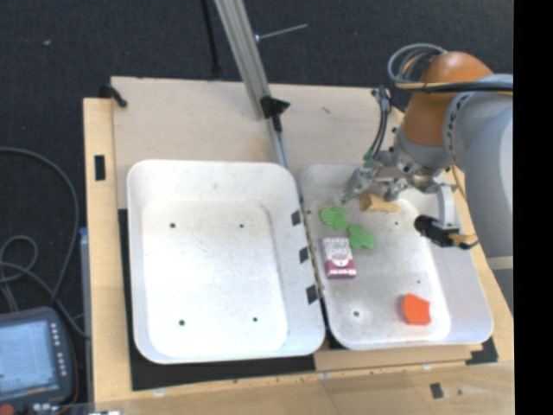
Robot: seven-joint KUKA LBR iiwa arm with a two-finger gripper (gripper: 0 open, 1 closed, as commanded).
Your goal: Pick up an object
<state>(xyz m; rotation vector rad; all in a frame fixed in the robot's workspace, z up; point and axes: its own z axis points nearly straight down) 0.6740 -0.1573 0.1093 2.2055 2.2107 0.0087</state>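
Nearest, by the near right corner of the right bin, lies an orange block. Further in, close to that bin's left wall, a purple box lies flat. Just beyond it are two green pieces, one near the box's far right corner and the other a little further towards the far left. Beyond these, near the bin's far edge, a tan block lies right against the pincer. Whether they touch, and whether the pincer is apart or together, cannot be told from this slant. The grey arm with its orange band reaches in over the bench's right edge. The left bin sits alongside, its wall touching the right bin's.
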